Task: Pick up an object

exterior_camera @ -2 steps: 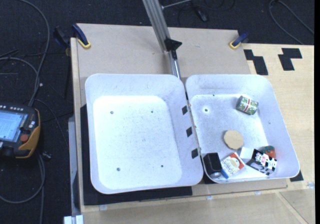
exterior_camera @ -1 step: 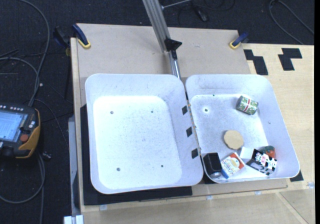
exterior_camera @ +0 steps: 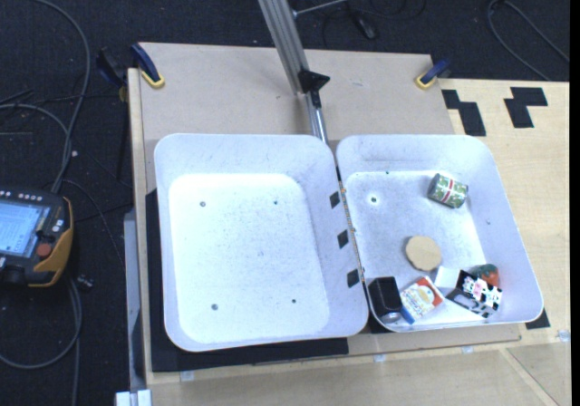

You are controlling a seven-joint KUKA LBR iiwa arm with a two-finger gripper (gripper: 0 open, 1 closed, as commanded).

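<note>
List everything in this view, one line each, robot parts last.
White bins: 2, white, side by side on the bench.
Small can: 1, green and white, upper part of right bin.
Round disc: 1, tan, middle of right bin.
Black block: 1, black, near-left corner of right bin.
Packet: 1, red and white, near edge of right bin.
Patterned box: 1, black and white with red, near-right corner.
Clamps: 2, blue and yellow, far bench corners.
Handheld controller: 1, orange and grey, floor at left.
</note>
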